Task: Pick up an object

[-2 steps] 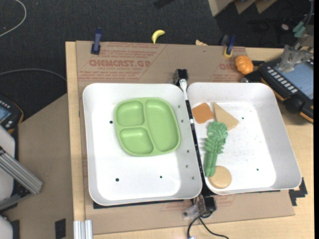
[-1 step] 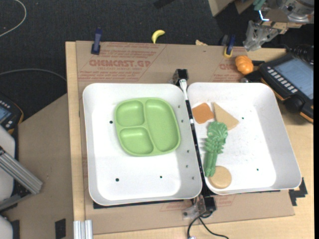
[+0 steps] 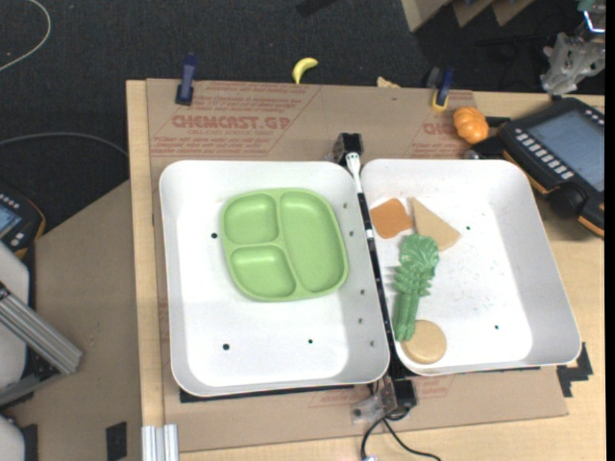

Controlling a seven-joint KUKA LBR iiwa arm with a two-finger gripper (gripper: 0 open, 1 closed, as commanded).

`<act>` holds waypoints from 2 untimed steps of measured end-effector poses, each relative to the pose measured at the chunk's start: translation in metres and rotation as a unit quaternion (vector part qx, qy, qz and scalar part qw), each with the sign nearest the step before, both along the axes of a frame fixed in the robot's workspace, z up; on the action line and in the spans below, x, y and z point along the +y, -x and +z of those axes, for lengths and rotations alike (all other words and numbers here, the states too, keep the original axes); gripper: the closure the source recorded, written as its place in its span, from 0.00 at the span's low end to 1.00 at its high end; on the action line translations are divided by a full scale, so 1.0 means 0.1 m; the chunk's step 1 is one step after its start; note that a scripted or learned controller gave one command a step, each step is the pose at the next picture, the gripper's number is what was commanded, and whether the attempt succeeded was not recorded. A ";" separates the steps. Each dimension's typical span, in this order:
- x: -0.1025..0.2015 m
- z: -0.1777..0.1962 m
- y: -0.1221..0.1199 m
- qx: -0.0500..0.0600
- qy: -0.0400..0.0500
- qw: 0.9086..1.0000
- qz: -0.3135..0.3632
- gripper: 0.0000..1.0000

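Green toy (image 3: 413,284) lies in right bin (image 3: 519,257), beside orange piece (image 3: 390,218).

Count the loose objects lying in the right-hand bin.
4, all near its left side: an orange piece, a tan wedge, a green leafy toy, and a tan disc at the front.

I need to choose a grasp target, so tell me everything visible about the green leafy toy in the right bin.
The green leafy plastic toy lies flat in the right white bin, near its left wall. Its wide ridged head points up the view, and a narrower stem runs down. The head touches the orange square piece and tan wedge; the stem end meets the tan round disc.
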State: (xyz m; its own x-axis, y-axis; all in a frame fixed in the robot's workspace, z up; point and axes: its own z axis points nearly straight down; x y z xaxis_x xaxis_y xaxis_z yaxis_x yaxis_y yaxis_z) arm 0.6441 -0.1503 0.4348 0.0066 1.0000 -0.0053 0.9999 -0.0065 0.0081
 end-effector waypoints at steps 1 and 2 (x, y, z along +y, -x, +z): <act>-0.14 -1.11 -0.22 0.009 -0.003 1.000 0.002 1.00; -0.78 -1.14 0.03 0.005 -0.002 1.000 0.000 1.00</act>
